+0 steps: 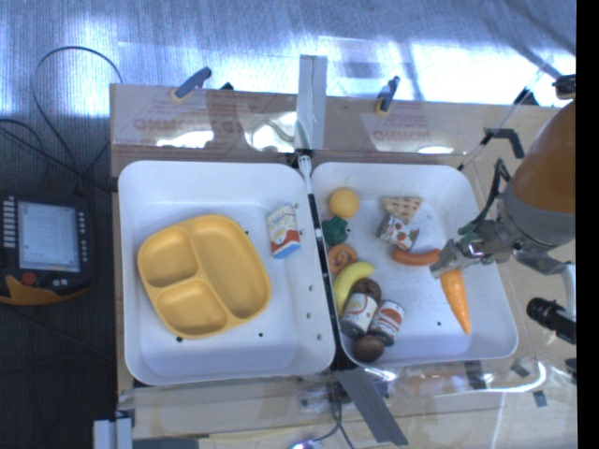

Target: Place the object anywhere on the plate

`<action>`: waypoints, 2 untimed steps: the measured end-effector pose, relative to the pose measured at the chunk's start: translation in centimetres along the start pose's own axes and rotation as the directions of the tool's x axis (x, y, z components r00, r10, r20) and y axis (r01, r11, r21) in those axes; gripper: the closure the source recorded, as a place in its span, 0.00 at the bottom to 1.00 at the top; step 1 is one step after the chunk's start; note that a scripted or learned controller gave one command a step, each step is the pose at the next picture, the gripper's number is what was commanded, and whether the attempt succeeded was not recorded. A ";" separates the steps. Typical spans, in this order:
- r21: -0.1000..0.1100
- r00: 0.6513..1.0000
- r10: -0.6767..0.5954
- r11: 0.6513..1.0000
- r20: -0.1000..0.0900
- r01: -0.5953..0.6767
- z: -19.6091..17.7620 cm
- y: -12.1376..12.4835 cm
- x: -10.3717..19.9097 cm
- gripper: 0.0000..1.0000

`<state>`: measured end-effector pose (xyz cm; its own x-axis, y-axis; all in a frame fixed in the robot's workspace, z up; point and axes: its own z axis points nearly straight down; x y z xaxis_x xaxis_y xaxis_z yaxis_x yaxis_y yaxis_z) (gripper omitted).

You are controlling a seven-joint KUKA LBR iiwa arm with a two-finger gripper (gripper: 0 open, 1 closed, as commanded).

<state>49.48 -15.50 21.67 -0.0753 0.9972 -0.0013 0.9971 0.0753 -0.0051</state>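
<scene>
My gripper [449, 260] sits low over the right bin [468, 190], close to that bin's right wall, and I see its fingers pinched around the thick top end of the orange carrot [456, 297], whose tip points toward the bin's front right corner. The grey arm with its orange band [552, 171] comes in over the right wall behind it. Just left of the gripper, a red sausage [415, 257] lies across the bin floor, its right end near the fingers. Toward the back wall I make out a yellow lemon [343, 202] and a wedge-shaped sandwich piece [401, 206], with a small carton [399, 234] just in front of the wedge. Along the left wall of this bin there is a green vegetable [334, 229], a glazed pretzel-like piece [342, 256], a banana [350, 281], then two small cans [372, 316] and a dark round item [367, 347] packed near the front left corner. In the left bin [187, 363], the yellow divided plate [203, 274] rests toward the left wall with nothing on it, and a small milk carton [284, 229] stands apart from it near the right wall.
</scene>
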 end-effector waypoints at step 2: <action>0.001 0.926 0.377 0.926 -0.002 -0.377 3.5 0.2 11.2 1.00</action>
<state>48.81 -4.27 18.17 0.3066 0.9518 -0.0015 0.9518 -0.3066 -0.0056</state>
